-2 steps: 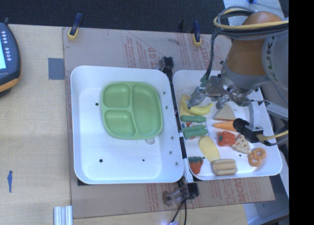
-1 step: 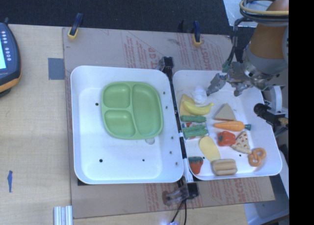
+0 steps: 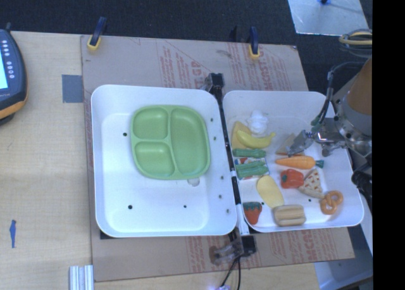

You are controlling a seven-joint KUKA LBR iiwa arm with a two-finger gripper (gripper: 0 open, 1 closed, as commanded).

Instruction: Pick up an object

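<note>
Centrally in the right bin, a carrot is seen below the end effector, whose state cannot be told; light, rigid and slippery, it is best gripped mid-length.

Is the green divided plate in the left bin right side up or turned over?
Right side up. The green divided plate lies flat in the left bin, its three hollow compartments facing upward.

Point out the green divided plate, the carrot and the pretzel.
Green divided plate [image 3: 171,141]: camera view, left bin, on its central ridge.
Carrot [image 3: 296,163]: camera view, right bin, middle of its orange body.
Pretzel [image 3: 330,202]: camera view, right bin, its looped middle.
</note>
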